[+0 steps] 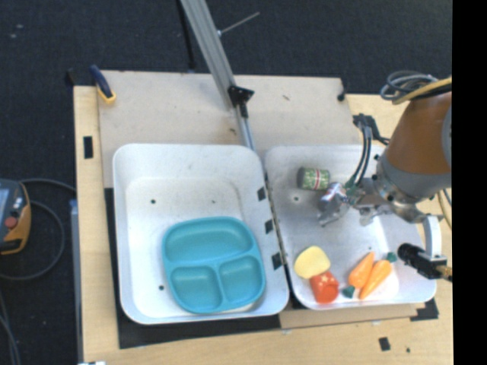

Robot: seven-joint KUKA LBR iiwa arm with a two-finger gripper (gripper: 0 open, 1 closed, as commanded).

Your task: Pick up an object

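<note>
the can (313,178), green with a pale end, lies on its side near the back of the right bin (304,226), and is apart from everything else in it. just right of it and a little nearer the front is the gripper (332,201), its metal tip low over the bin floor; nothing can be made out between its fingers, and whether they are spread or closed cannot be told from this angle. the arm (415,147) comes in from the right, its orange band above the grey wrist, with cables looping behind. toward the front of the same bin a yellow piece (311,262) touches a red piece (325,287), and near them to the right lie two carrots (370,274) side by side. the left bin (144,173) holds a teal tray (213,263) with three compartments, set toward its front. both bins rest on the desk (190,105).
</note>
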